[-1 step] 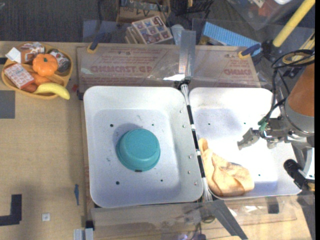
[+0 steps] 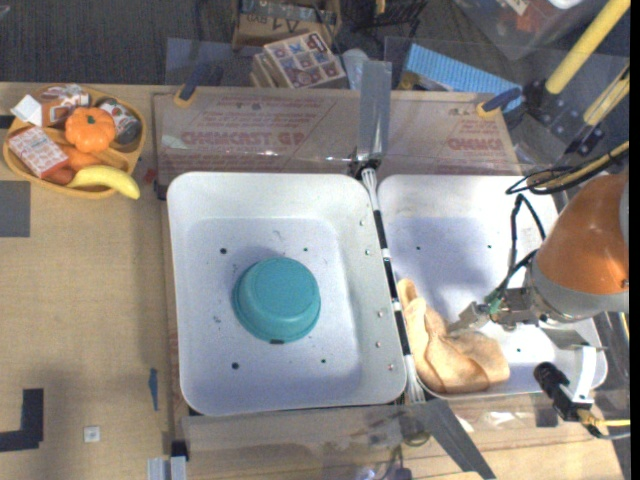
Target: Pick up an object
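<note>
Tool (image 2: 468,320) touches the tan cloth (image 2: 452,356) in the right bin's (image 2: 450,218) front-left corner; grip unclear; teal bowl (image 2: 278,299) sits mid left bin (image 2: 200,218); cardboard (image 2: 260,140) lettering unreadable.

Grey arm (image 2: 590,258), orange band above the wrist, entering from the right edge, lower right of the frame. Wrist angled down and leftward. Two-finger gripper (image 2: 470,318) low in the lower right quarter, pointing left. Finger spacing not discernible. Black cables looping along the arm's upper side.
</note>
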{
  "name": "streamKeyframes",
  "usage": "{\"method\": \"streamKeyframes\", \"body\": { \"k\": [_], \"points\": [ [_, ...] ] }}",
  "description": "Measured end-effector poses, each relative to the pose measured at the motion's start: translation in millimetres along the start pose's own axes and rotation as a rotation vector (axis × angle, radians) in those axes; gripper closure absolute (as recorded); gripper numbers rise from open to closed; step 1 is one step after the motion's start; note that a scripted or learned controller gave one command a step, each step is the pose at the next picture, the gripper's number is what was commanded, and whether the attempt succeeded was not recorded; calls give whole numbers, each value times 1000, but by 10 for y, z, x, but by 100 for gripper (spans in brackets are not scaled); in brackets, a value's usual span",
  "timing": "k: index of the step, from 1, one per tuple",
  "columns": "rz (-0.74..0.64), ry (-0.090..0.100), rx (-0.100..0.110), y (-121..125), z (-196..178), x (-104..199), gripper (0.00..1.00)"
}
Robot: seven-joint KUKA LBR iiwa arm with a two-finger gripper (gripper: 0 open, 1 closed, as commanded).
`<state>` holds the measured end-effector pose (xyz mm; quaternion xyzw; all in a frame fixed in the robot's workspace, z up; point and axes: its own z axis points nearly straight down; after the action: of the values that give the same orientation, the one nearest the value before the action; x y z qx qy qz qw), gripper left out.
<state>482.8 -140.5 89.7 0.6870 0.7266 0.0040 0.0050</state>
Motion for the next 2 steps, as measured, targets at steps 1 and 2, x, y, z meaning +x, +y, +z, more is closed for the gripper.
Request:
{"method": "streamKeyframes", "body": {
  "k": [1,2],
  "points": [
    [-116,-2,-1,29,-5,416,0],
    [-275,2,9,939,-945,881,0]
  ]
}}
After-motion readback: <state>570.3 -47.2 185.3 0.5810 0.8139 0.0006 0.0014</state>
